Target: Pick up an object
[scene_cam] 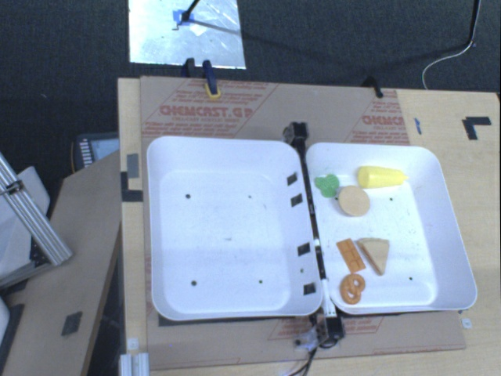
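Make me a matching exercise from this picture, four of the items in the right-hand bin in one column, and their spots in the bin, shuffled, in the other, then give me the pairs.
Items:
1. yellow corn-shaped piece
2. green piece
3. orange pretzel
4. tan wedge

Places in the right bin:
A. nearest the front edge, by the divider
B. far end, to the right of the green piece
C. to the right of the orange strip
D. far end, closest to the divider

Pairs: 1-B, 2-D, 3-A, 4-C
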Motion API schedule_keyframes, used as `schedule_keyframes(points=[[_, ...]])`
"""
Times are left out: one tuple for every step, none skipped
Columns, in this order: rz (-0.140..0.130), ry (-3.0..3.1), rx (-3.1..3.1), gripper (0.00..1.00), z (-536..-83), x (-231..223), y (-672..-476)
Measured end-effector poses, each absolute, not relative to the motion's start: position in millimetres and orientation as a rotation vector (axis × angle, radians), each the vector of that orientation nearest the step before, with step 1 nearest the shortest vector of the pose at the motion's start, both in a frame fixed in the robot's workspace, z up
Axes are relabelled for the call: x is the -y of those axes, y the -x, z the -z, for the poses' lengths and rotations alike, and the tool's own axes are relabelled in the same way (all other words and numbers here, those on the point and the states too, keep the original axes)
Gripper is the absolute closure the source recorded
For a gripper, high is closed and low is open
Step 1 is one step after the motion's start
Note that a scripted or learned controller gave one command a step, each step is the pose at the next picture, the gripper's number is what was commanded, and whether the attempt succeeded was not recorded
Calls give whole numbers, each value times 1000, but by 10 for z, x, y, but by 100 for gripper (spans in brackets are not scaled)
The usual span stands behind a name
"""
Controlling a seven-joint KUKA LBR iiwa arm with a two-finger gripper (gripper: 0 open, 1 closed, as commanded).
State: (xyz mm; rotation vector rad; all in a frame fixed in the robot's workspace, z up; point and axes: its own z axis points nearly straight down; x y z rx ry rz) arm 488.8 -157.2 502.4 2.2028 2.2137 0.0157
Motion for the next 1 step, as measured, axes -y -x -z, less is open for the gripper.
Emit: schedule_keyframes(points=[[-10, -2203, -2233, 100, -5378, 734, -4871]])
